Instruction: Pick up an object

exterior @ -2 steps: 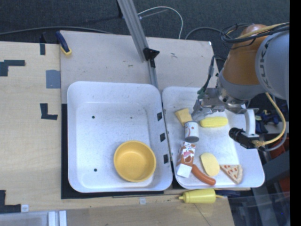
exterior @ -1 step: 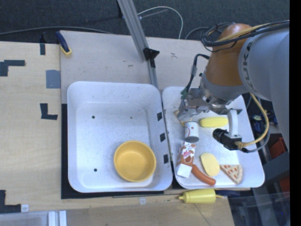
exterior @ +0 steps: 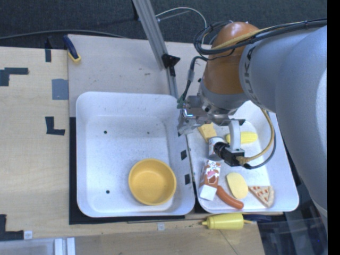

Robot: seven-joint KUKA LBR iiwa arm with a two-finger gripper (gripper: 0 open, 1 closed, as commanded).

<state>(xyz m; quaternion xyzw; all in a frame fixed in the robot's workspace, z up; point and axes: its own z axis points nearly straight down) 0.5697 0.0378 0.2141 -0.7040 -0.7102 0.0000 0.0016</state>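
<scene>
My gripper (exterior: 211, 133) hangs low over the upper left part of the right bin (exterior: 281, 195), under the orange wrist band. A yellow block (exterior: 206, 131) lies right beneath it, and I cannot see whether they touch. Just to its right is a corn cob (exterior: 244, 138). Nearer the front lie a small red and white carton (exterior: 211, 175), a sausage (exterior: 230, 198), a pale yellow oval piece (exterior: 237, 185) and a pizza slice (exterior: 262, 195). A yellow bowl (exterior: 152, 181) sits in the left bin (exterior: 106, 121), toward its front right.
A yellow mustard bottle (exterior: 225, 222) lies on the bench outside the right bin's front edge. A grey metal pole (exterior: 151, 28) slants down to the wall between the bins. Cables loop from the wrist over the right bin. A yellow and blue clamp (exterior: 72, 49) sits at the far left.
</scene>
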